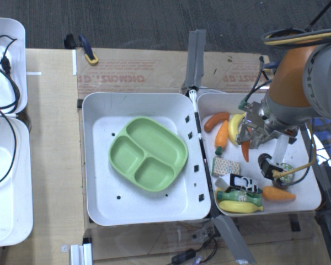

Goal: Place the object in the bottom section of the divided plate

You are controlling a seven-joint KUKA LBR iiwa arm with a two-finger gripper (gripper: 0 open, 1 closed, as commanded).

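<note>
Landmark: we place everything relative to the green divided plate (149,154), which lies flat in the left bin (99,203).
Nearest items: at the near end of the right bin (311,200), right of the plate, we see a yellow banana (240,206), a green toy (238,196), a black-and-white piece (243,182), an orange carrot (278,194) and a patterned cracker (226,166). They lie jumbled, as a pile to pick from.
Plate sections: all three hollows look bare; we judge the bottom section is the one nearest the camera, so nothing is placed yet.
Claw: the claw (247,142) sits over the right bin, right of the plate and a little farther back. We cannot tell whether its parts are apart or together.
Task object: a red-orange sliver (245,150) just under the claw may be the chosen piece; we cannot tell whether it is held.
Farther items: an orange carrot-like toy (221,135), a second one (216,120) and a yellow piece (235,127) lie beside the claw.
Counter: the counter (49,120) carries both bins.
</note>
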